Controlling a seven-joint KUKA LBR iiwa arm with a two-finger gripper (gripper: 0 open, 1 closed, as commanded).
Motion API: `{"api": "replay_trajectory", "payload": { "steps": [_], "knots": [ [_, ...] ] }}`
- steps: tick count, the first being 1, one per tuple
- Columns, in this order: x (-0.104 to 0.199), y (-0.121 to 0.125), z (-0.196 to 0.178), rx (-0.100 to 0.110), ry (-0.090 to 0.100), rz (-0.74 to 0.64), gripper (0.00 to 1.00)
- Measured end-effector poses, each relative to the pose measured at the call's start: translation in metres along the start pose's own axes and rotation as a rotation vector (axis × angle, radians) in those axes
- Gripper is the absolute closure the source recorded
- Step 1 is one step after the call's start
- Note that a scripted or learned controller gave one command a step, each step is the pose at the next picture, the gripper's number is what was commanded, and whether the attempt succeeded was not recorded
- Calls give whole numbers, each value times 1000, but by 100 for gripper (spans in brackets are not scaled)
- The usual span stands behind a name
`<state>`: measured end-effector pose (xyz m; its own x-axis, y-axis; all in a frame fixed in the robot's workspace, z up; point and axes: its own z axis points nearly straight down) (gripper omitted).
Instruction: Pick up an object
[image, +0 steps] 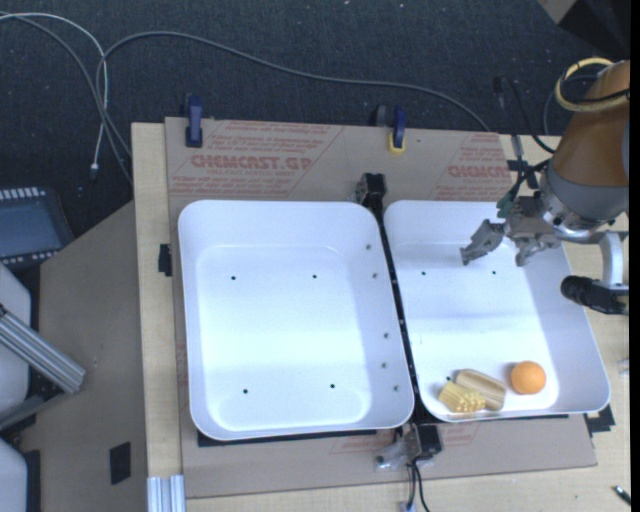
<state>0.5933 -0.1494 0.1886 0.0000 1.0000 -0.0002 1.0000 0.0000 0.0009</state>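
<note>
- gripper (507, 249) fingers spread wide apart, nothing between them, hanging over the right bin (560, 330) far end
- orange ball (528, 377) well below the claw, near front rim
- corn cob (461, 398) and bread roll (482, 384) just left of the ball

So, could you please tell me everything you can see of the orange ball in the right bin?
The orange ball is small, round and evenly orange, with a smooth, matte look. It rests on the floor of the right bin, near the bin's front rim and toward its right corner. A tan, bread-like piece lies just to its left, with a slight gap between them. The gripper hangs at the bin's far end, well apart from the ball.
</note>
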Motion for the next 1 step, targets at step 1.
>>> {"api": "replay_trajectory", "payload": {
  "steps": [1],
  "knots": [
    [60, -78, -2, 1, 2, -3, 0]
  ]
}}
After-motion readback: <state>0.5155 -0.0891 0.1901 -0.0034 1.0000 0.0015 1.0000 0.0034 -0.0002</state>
